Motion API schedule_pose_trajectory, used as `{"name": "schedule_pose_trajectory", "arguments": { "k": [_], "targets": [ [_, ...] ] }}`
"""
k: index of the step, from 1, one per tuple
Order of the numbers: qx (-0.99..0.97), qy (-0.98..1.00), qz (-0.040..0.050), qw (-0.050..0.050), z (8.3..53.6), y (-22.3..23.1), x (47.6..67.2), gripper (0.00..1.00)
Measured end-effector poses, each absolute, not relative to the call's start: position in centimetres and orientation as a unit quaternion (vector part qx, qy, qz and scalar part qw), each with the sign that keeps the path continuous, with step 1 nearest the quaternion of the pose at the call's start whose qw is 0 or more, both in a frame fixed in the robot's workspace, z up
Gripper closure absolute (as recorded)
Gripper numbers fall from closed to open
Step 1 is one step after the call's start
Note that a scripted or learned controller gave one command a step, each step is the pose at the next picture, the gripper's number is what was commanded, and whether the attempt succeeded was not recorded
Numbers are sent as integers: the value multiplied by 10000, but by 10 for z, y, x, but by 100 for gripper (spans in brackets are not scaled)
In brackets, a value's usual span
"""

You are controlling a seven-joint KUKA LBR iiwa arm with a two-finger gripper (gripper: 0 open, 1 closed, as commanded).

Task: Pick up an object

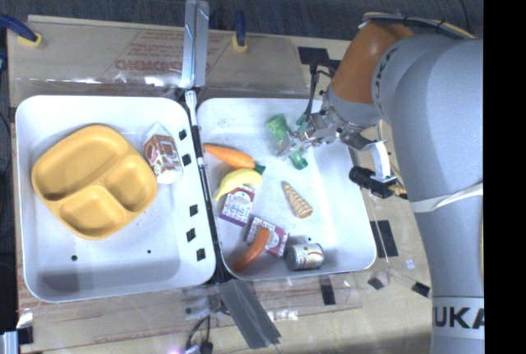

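Green object [282, 133], small and crumpled-looking, right at the tips of the gripper [302, 140], near the far side of the right bin [349, 221].

Cannot tell whether clenched on it or merely touching: metal and green overlap, tips lost in the clutter. Biggest risk, as a judgement: a lift with nothing truly caught, since the object looks soft, irregular and only partly under the hand, so likely to slip or be nudged toward the bin wall instead. Lesser risk: a drag sideways into the carrot [230, 155] just beyond the hand on the divider side, or onto the banana [237, 181] a little nearer the camera. Smallest concern: the cone-shaped piece [297, 199] and can [307, 255], well apart below the hand, unlikely to be disturbed. Appearance: bright green, glossy in patches, shape hard to name at this size.
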State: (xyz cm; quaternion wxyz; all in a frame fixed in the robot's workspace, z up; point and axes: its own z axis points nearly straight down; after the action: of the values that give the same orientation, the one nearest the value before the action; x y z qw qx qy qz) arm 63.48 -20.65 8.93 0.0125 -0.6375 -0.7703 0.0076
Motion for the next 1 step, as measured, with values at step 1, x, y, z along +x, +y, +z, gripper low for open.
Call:
{"name": "schedule_pose_trajectory", "arguments": {
  "k": [1],
  "targets": [
    [-6246,-7810,10,18,196,-198,651,100]
  ]
}}
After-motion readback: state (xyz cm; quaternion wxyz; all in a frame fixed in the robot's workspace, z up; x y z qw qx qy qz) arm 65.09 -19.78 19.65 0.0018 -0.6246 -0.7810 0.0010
